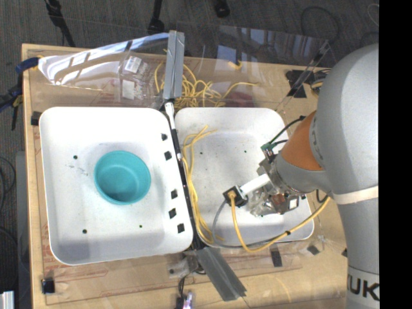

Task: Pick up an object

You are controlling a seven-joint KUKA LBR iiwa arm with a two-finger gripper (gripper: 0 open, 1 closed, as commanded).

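1. Taking the right bin (212, 124) as the landmark: it is a shallow white tray lying on the wooden bench (32, 95), and its left rim touches the right rim of the left bin (64, 237).
2. A teal bowl (123, 176) sits upright in the left bin, well to the left of the right bin and near the middle of its own tray floor.
3. The grey arm (351, 127) reaches over the right bin's right rim, its orange band (299, 148) just above that rim's inner edge.
4. The gripper (267, 205) hangs low over the right bin's floor, in the lower right part of the tray.
5. How wide the gripper stands, and whether it has hold of anything, I cannot tell; the wrist hardware hides that part.
6. A white bar (248, 188) with a black end piece (232, 196) juts leftward from the wrist toward the right bin's centre.
7. Yellow cables (237, 227) loop across the right bin's lower floor and along its left rim.
8. More yellow cable (193, 92) lies tangled on the bench just beyond the right bin's far rim.
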